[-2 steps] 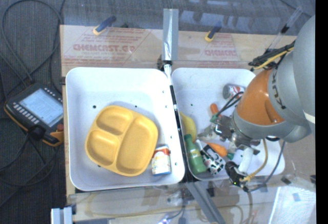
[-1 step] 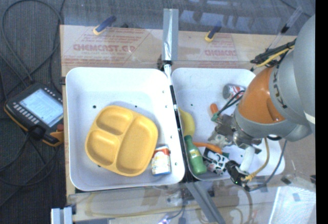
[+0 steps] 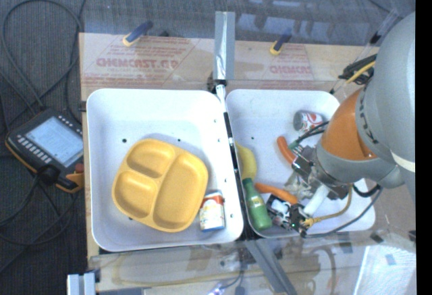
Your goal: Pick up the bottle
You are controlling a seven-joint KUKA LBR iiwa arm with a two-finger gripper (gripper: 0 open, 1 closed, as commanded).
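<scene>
The green bottle [image 3: 256, 206] lies in the right bin [image 3: 270, 108], close to its front left corner, with its cap pointing towards the back. My gripper [image 3: 298, 170] hangs low over the middle of that bin, to the right of the bottle and a little behind it, and apart from it. An orange carrot-like piece [image 3: 273, 190] lies between the gripper and the bottle. The wrist and its orange band [image 3: 344, 133] hide the bin floor further right.
A yellow rounded object [image 3: 247, 160] lies behind the bottle against the divider. A second orange piece [image 3: 284, 146] and a crushed can [image 3: 309, 119] sit towards the back. The left bin [image 3: 108, 111] holds a yellow divided plate [image 3: 160, 183] and a small carton [image 3: 212, 212].
</scene>
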